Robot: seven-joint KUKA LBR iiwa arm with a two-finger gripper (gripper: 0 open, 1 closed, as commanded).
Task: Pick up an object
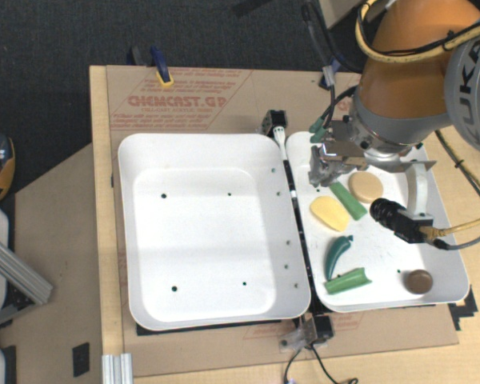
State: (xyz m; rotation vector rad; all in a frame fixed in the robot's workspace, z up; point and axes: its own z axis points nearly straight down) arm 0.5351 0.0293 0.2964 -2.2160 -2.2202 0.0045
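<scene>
The gripper (326, 166) hangs over the far left part of the right bin (456, 282), close to the wall it shares with the left bin (132, 214); whether it stands wide or narrow cannot be told from this slant. 6 things lie in the right bin. The green stick (350, 203) is nearest the gripper; its long axis runs from upper left to lower right in the view, and its upper end is just beside the gripper. The pale round disc (367, 186) lies just beside the stick on its right; the yellow wedge (330, 213) lies just beside it on its left, long axis also slanting from upper left to lower right. Nearer the camera, the dark green curved pod (338, 254) runs from upper right to lower left; the green block (348, 280) lies just below it, long axis nearly across the view, right end slightly higher; the brown disc (418, 281) sits apart from both, toward the bin's near right corner.
</scene>
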